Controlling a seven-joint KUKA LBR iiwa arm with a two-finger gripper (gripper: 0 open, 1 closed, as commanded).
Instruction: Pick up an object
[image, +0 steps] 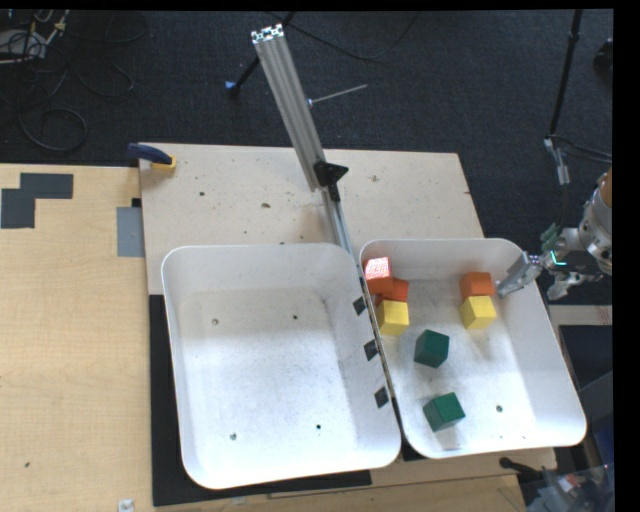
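Barely begun, judging by the layout: nothing lifted, nothing seen in a grip, every block lying on a bin floor. Left to do: choosing a block, coming down over it, closing, raising it clear. Probably easiest to go for the pair just beside the gripper.

Nearest, in the right bin (560, 420): a green block (443, 410), alone, near the front wall. A little further back, a second green block (431, 348), also standing free, well apart from the walls. Further again, against the wall shared with the other bin, a yellow block (394, 316) touching an orange block (388, 290) behind it, and behind that a pale pink block (377, 268), all three crowded in a row. Awkward to grasp there, likely, with the wall so close. Across the same bin, toward its right side, another yellow block (479, 311) with another orange block (477, 285) touching it from behind.

To the left, in the left bin (200, 440): only dark specks on the white floor, no blocks. Along the seam between the two, a few small black tabs (370, 350).

At the far right rim of the right bin, the gripper (518, 276), reaching in low over the rim, just beside the right-hand orange and yellow pair but not touching either. As for how wide it stands: cannot tell at this size and angle.

Furthest back, on the pale bench (240, 190): a slanted metal rail (295, 100) rising from behind the bins, and a small blue and yellow clamp (152, 156) at the left corner.
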